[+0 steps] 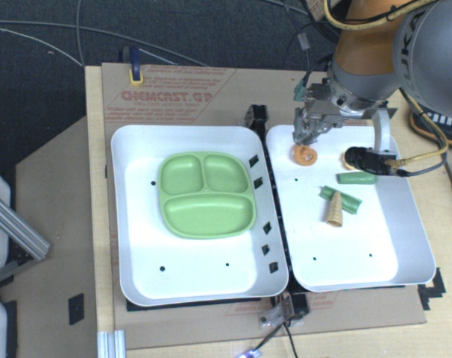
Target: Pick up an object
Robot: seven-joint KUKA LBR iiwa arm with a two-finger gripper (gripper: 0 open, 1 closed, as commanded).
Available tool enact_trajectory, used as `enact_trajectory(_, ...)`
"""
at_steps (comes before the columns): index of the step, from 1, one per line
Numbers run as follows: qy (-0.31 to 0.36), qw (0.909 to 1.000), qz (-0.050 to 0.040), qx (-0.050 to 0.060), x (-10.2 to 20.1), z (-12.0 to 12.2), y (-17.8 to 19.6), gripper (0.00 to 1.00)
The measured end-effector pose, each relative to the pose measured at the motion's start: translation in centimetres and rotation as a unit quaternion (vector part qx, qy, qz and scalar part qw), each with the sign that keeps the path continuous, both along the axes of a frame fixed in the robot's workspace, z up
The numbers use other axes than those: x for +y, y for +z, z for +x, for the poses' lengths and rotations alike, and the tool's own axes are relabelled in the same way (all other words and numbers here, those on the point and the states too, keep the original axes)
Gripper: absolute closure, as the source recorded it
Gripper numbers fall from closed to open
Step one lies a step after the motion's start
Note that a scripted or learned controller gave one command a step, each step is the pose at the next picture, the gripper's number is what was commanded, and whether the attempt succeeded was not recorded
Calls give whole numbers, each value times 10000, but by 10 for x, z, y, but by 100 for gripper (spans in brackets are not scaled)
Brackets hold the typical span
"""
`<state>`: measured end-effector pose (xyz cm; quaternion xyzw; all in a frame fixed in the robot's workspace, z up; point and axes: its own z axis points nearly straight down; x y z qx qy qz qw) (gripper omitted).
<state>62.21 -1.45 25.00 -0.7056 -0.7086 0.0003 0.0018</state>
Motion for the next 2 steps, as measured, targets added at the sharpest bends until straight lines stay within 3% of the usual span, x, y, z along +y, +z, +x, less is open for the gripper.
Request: enact_trajectory(2, 12, 10000, 6, 6, 104, -47, -17, 100)
